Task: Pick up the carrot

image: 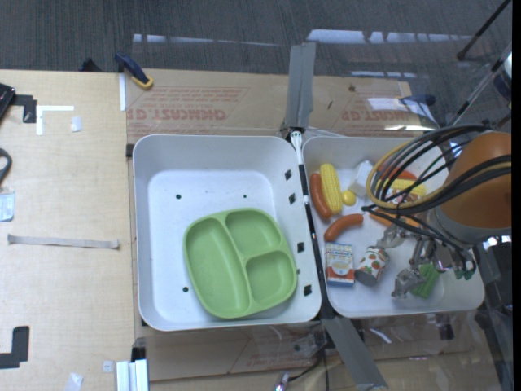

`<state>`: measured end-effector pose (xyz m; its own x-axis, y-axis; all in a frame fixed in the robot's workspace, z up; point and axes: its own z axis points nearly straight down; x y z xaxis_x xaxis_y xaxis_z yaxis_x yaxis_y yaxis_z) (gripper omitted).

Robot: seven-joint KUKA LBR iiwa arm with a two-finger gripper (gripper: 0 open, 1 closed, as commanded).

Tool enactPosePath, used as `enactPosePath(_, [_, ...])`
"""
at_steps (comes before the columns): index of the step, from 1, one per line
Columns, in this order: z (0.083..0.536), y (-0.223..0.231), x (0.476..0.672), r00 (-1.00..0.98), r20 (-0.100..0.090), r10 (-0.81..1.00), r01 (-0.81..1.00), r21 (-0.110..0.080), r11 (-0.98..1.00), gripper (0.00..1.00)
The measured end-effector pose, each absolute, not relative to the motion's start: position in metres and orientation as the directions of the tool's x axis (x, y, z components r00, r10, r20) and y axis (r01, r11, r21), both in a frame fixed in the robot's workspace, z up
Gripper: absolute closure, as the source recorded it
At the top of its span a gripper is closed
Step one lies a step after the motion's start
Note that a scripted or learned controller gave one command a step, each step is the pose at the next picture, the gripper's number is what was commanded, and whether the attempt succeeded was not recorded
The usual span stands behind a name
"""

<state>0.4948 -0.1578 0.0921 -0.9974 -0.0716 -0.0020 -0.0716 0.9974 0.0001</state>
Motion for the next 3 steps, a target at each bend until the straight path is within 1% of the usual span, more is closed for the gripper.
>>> enactPosePath(1, [0.091, -0.146, 0.486, -0.937, -0.001, -0.350, -0.350, 0.000, 0.937, 0.00])
enactPosePath(2, [0.093, -0.196, 0.525, -0.763, -0.005, -0.647, -0.647, -0.003, 0.763, 0.00])
enactPosePath(3, [0.092, -0.162, 0.488, -0.818, -0.003, -0.575, -0.575, 0.000, 0.818, 0.00])
